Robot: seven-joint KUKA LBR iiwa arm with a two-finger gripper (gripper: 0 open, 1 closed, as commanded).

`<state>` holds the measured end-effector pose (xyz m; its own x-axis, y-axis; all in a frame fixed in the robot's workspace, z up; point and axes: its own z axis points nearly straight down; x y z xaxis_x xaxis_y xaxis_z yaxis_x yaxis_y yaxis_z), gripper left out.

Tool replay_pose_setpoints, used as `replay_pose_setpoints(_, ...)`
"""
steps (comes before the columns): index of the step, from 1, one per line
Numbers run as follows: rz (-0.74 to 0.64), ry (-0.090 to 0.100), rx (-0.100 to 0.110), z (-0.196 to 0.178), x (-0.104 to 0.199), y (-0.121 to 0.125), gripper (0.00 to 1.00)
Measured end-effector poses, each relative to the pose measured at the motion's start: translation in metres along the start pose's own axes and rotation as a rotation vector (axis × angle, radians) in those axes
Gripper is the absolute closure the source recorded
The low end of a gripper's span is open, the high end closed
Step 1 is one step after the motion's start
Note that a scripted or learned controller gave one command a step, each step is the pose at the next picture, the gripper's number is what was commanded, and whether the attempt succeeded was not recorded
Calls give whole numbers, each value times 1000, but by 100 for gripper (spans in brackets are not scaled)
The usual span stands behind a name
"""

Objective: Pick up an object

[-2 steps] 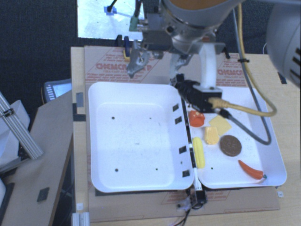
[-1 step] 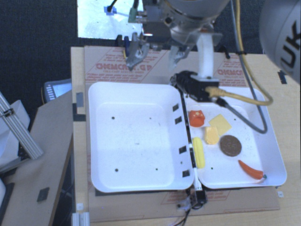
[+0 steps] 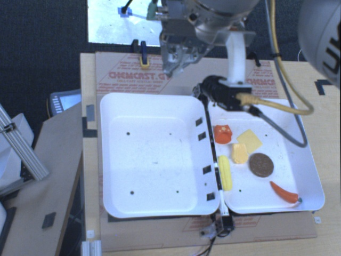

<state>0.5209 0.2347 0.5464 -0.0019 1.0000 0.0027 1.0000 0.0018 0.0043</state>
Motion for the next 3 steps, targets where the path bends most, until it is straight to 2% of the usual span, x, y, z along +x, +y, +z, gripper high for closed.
replay_pose_setpoints(1, 0, 1, -2, -11, 0, 0, 100)
replay_pose_setpoints(2, 15, -6, 3, 12, -129, 16, 100)
replay_pose_setpoints(3, -3, -2, -1, -1, -120, 15, 100)
